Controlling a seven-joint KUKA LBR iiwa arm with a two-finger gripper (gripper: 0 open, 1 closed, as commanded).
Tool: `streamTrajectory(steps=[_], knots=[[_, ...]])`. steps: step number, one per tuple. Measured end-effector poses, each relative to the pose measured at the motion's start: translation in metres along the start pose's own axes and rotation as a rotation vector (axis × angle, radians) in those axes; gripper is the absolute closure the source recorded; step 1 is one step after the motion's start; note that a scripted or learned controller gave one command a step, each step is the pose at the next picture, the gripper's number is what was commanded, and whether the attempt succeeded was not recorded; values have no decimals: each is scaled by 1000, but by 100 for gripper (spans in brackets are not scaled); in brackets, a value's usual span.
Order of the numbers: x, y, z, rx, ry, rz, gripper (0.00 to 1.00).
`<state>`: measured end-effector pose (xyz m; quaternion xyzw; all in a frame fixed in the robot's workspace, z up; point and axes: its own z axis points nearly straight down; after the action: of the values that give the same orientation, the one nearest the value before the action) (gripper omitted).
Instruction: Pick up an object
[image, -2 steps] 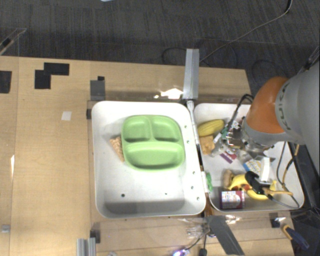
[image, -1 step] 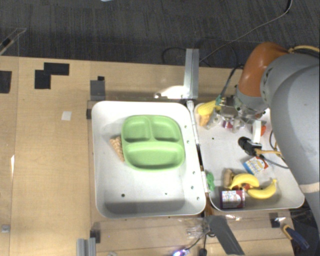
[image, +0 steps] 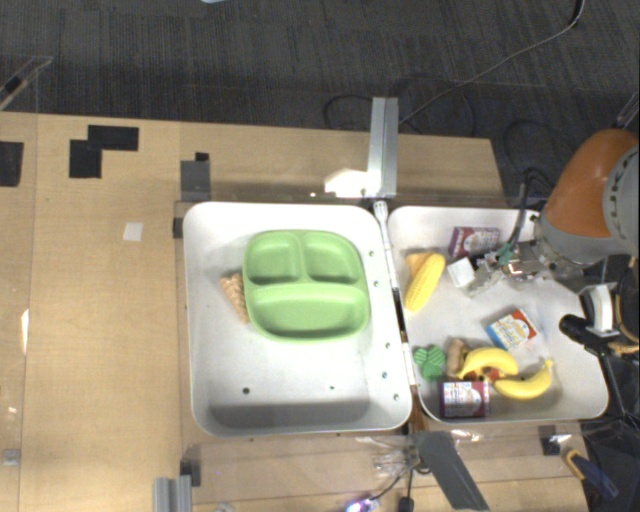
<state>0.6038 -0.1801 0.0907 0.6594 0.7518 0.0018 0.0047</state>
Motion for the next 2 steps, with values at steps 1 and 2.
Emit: streamTrajectory(steps=[1, 2], knots=[[27, 38, 1, 41, 1, 121, 0], [14, 53, -27, 64, 17, -55, 0]])
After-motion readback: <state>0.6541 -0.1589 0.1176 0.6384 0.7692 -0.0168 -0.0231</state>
